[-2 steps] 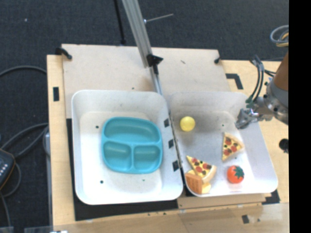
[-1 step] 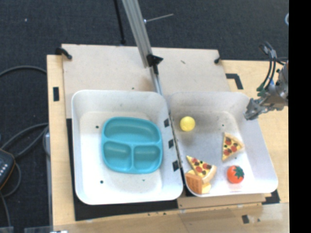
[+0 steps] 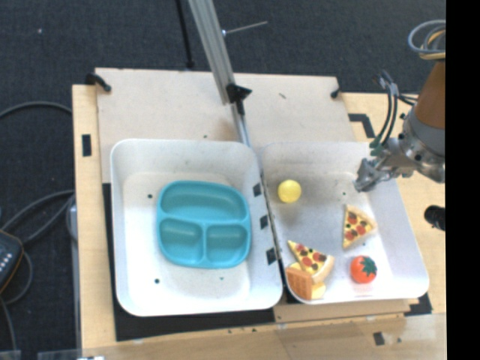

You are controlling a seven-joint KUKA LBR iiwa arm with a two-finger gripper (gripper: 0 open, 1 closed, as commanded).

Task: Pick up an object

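Note:
The right white bin [image 3: 390,272] holds a yellow ball [image 3: 289,191] near its left wall, a pizza slice [image 3: 357,226] at centre right, a second pizza slice [image 3: 310,258] at the front, an orange wedge [image 3: 304,283] just below it, and a red tomato [image 3: 363,269] at the front right. My gripper [image 3: 364,177] hangs over the bin's far right part, above and just beyond the centre-right pizza slice. Nothing shows between its fingers.
The left white bin [image 3: 135,276] holds a turquoise divided plate [image 3: 202,224]. A slanted metal rail [image 3: 217,51] runs down to the gap between the bins. The grey arm with its orange band [image 3: 429,118] and cables comes in from the right edge.

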